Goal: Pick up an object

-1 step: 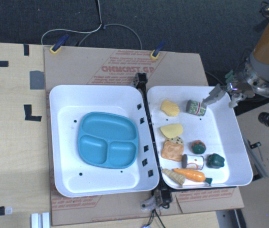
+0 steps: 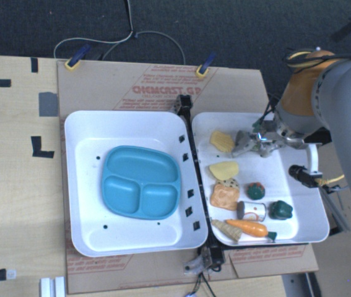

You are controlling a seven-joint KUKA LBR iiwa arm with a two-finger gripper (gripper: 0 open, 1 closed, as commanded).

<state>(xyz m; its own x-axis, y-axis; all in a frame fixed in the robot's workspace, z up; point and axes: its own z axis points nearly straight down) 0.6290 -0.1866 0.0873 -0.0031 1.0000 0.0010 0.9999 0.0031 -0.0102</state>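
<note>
1. 2 shallow white bins are seen side by side on a cardboard sheet (image 2: 163, 88) in the middle of the frame.
2. The left bin (image 2: 82, 135) is occupied by a blue 3-compartment tray (image 2: 141, 183).
3. The right bin (image 2: 305, 224) is occupied by several small objects: a yellow piece (image 2: 221, 142) at the upper left, a pale yellow wedge (image 2: 223, 169) below it, and an orange-brown textured piece (image 2: 225, 196) lower still.
4. A dark green and red item (image 2: 255, 190) and a dark green item (image 2: 281, 210) are placed toward the bin's lower right.
5. A toy carrot (image 2: 249, 228) is laid along the bottom edge, just beside a tan piece (image 2: 223, 229).
6. The gripper (image 2: 249, 142) is positioned in the upper part of the right bin, just right of the yellow piece.
7. Nothing is seen between its fingers; whether they are spread or closed cannot be told.
</note>
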